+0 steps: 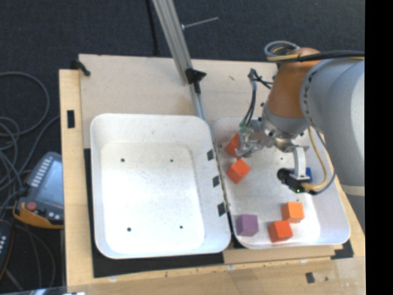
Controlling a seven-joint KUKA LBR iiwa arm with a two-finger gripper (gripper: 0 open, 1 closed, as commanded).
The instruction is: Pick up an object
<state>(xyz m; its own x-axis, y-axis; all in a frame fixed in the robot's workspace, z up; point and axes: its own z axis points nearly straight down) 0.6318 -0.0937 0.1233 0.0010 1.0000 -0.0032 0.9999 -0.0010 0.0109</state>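
Our gripper [245,141] sits low in the right bin [328,226], reaching the orange cubes [238,170] beside the wall; its state we cannot tell.

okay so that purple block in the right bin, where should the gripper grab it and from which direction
Take the purple block from straight above, jaws closing on its two flat faces that look toward the bin's near and far ends. It sits flat, close to the bin's left wall, so a side approach looks cramped. The nearest orange cube sits apart on its right, out of the closing line.
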